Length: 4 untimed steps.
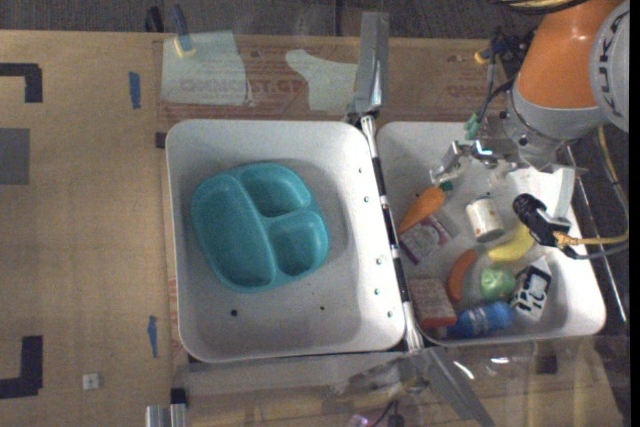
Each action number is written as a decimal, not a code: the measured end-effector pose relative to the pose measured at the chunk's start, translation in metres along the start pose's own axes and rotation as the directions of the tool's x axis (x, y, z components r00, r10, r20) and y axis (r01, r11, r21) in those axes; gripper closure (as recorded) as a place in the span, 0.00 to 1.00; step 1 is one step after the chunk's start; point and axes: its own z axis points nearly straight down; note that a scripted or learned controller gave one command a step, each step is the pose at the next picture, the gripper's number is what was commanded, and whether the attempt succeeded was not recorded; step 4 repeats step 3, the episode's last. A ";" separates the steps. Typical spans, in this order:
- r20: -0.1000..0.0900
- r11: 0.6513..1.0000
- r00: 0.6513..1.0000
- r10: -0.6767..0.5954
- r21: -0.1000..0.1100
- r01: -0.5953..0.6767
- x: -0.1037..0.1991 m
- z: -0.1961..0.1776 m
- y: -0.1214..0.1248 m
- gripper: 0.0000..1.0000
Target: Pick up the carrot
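**So, carrot not picked up yet**

Gripper (458,158) hangs low in the right bin (590,310), just above the carrot (424,206). Honestly can't tell how it's set from up here. Carrot lies tilted by the bin's left wall, beside a red packet (424,239). Teal tray (260,225) sits in the left bin (200,315). I'd say grasp and lift are both left.

Two shallow white bins sit side by side on the table: the left bin (190,215) and the right bin (585,300). The left bin holds one teal divided plate (260,225). The right bin holds one carrot (424,206), one banana (512,247), one blue bottle (483,320), one green round fruit (496,282), one white roll (485,218), and two small reddish packets (424,240) (431,300).
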 end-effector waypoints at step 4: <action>0.002 1.000 1.000 0.001 -0.004 -0.001 0.015 0.001 -0.020 1.00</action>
